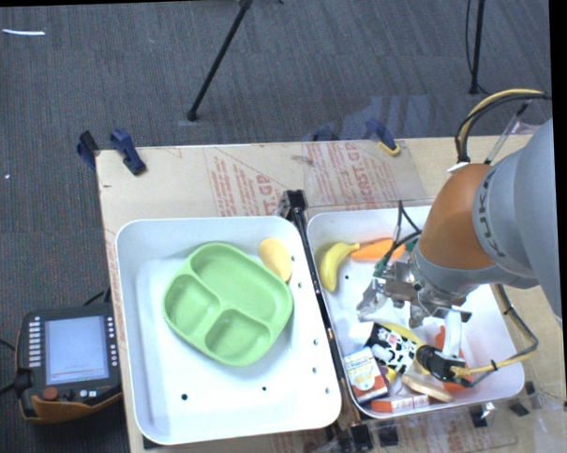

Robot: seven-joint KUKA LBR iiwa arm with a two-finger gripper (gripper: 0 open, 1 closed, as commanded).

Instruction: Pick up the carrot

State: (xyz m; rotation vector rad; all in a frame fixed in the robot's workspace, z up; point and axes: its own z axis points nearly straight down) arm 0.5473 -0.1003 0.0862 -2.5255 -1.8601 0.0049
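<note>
A flat bench topped with tan cardboard printed with red lettering (253, 180) carries two shallow white plastic bins side by side. The left white bin (154, 367) sits well to the left of the gripper's jaws. The right white bin (499, 333) lies directly beneath the jaws. Two blue clamps (127, 151) grip the bench's far left corner, well away from the jaws, and another clamp (385, 139) holds the far edge beyond them.

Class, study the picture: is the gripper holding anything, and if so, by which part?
It cannot be told. The gripper hangs over the right bin, near the carrot and banana, with nothing visibly between its fingers.
</note>
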